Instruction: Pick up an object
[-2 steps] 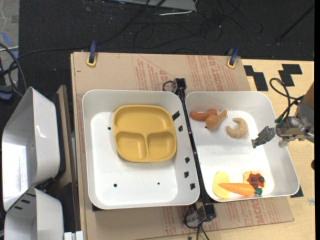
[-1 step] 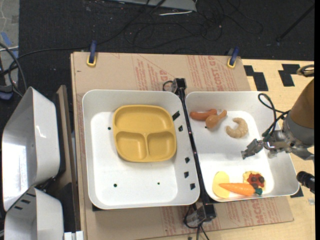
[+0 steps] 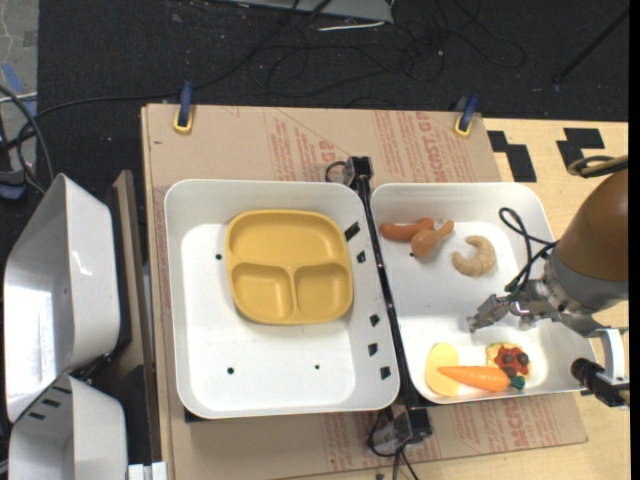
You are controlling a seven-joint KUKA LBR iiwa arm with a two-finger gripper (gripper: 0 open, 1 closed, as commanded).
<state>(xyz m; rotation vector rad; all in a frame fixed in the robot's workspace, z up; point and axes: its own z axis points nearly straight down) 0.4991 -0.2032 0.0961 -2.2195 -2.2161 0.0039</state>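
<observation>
The end effector (image 3: 492, 313) hangs low in the right bin (image 3: 535, 203), fingers spread, gripping nothing. A carrot (image 3: 474, 377) lies just below it by the bin's front edge; a croissant (image 3: 475, 256) and sausage (image 3: 405, 230) sit toward the back. A yellow plate (image 3: 290, 266) fills the left bin (image 3: 195, 368).

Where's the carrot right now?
The carrot lies in the right bin near its front edge, across a yellow piece, just below the claw.

Dark speckled floor (image 3: 90, 38), loose cables (image 3: 300, 58), cardboard-topped bench (image 3: 300, 133)
</observation>
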